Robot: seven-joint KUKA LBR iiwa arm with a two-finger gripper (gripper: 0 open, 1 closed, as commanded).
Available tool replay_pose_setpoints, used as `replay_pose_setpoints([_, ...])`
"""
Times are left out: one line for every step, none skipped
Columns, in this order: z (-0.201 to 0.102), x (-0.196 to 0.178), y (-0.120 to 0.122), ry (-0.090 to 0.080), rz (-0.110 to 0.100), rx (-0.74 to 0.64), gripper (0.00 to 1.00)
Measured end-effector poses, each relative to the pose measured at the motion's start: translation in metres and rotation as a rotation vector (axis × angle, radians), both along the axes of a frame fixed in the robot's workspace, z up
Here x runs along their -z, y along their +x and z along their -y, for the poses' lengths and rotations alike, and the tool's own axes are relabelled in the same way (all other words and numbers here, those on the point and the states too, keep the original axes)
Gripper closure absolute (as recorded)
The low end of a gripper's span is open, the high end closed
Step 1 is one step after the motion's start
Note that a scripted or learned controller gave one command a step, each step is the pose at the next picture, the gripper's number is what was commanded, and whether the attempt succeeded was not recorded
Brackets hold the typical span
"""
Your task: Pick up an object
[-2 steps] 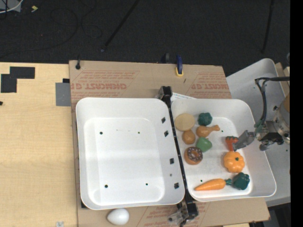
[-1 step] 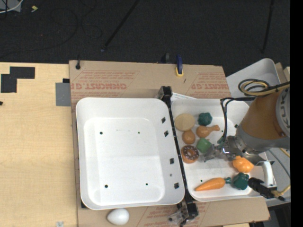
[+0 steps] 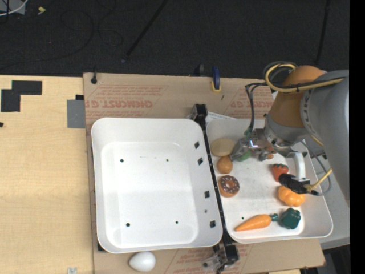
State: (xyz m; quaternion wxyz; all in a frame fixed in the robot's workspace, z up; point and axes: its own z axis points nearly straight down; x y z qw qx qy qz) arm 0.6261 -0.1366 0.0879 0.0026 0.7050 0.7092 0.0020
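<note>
Arm reaches in from right, hand (image 3: pixel 251 146) low over far part of right bin (image 3: pixel 319 227), beside tan bun (image 3: pixel 223 147); finger state: cannot tell. Same bin: small egg (image 3: pixel 225 165), donut (image 3: pixel 229 185), carrot (image 3: pixel 254 222), orange pepper (image 3: pixel 291 196). White egg (image 3: pixel 142 261) on worktop (image 3: pixel 40 181), near left bin (image 3: pixel 108 141).

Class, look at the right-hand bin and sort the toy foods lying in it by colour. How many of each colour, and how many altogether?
Tan or brown: 3, a bread roll, an egg-shaped piece, a donut
Orange: 2, a carrot, an orange fruit
Red: 1, a small red piece
Total: 6
</note>
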Motion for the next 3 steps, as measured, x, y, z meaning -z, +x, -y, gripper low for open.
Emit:
replay_pose_setpoints([-0.022,-0.002,0.006,-0.009,-0.017,0.013,0.00])
replay_pose_setpoints([-0.029,-0.010,0.008,0.000,-0.011,0.006,1.00])
replay_pose_setpoints([-0.059,-0.228,0.021,-0.001,0.011,0.002,1.00])
